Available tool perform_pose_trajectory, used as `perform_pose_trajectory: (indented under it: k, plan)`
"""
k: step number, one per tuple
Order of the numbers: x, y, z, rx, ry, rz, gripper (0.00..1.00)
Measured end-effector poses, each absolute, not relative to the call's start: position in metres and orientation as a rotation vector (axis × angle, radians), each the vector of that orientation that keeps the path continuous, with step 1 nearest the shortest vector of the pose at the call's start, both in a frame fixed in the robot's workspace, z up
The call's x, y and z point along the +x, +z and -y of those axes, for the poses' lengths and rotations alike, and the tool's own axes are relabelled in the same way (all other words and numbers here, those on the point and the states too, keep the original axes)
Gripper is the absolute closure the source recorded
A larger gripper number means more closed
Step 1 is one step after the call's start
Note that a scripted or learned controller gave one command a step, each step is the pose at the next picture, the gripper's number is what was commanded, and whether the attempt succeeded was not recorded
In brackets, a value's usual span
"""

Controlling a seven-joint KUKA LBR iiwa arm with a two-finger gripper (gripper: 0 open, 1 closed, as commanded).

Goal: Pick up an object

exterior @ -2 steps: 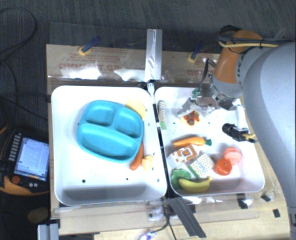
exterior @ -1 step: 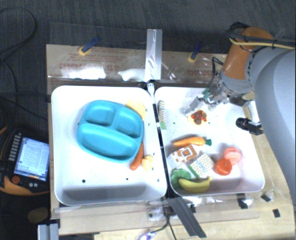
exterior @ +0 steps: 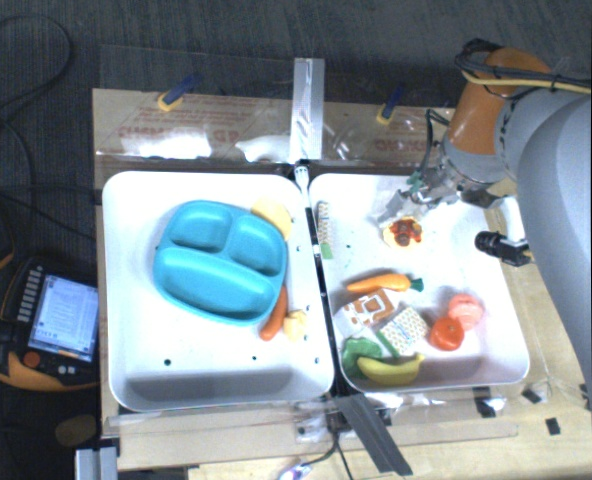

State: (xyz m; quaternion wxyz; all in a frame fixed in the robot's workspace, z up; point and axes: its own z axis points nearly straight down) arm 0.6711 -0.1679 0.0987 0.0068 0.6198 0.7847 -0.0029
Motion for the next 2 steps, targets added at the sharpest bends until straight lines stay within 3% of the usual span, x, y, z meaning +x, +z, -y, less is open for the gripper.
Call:
perform_pose_trajectory:
  k: [1, 2]
  plan:
    - [0.637, 0.190, 0.126, 2.029, -0.004, -2.397, 1.00]
    - [0.629, 0.184, 0.052, 2.304, -0.006, -2.139, 1.00]
